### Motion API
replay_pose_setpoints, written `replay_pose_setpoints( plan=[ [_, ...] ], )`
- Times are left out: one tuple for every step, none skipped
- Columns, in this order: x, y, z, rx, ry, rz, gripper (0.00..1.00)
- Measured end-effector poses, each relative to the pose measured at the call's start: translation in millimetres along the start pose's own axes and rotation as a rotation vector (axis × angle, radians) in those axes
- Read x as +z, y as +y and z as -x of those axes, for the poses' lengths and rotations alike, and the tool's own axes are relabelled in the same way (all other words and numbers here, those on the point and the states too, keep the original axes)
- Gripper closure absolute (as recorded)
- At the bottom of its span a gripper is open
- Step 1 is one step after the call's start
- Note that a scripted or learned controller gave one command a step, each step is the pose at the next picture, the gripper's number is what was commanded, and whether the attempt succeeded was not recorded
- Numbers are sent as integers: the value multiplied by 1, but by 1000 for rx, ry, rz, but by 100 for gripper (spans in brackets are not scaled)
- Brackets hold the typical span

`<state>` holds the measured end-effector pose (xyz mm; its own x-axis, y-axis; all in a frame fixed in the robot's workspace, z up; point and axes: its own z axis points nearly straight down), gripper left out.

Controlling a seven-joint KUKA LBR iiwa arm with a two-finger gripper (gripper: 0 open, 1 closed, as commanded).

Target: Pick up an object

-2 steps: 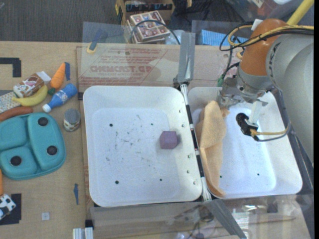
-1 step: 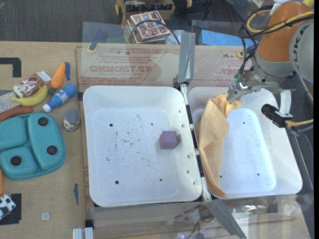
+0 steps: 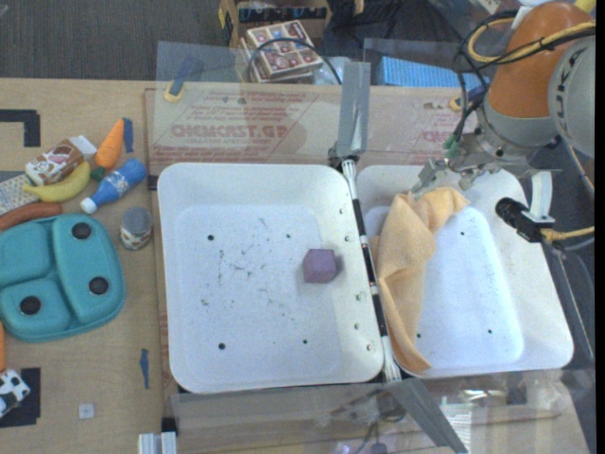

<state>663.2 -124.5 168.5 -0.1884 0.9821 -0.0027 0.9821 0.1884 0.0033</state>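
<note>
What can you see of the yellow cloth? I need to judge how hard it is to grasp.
The yellow cloth is soft, crumpled orange-yellow fabric lying in the right bin. It drapes along that bin's left wall from near the top edge to near the bottom, with a wider bunched part at the top. Folds run lengthwise. The gripper sits just above its upper end; contact is unclear.

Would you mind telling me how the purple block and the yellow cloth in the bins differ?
The purple block is small, solid and boxy; the yellow cloth is much larger, soft and crumpled. The block sits alone near the middle of the left bin; the cloth drapes along the left side of the right bin, its top under the gripper. Both rest inside white bins.
</note>
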Motion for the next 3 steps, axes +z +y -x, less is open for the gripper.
replay_pose_setpoints(
  plan=[
    [73, -9, 26, 63, 1, 0, 0],
    [63, -9, 27, 64, 0, 3, 100],
    [-18, 3, -21, -211, 1, 1, 100]
  ],
)
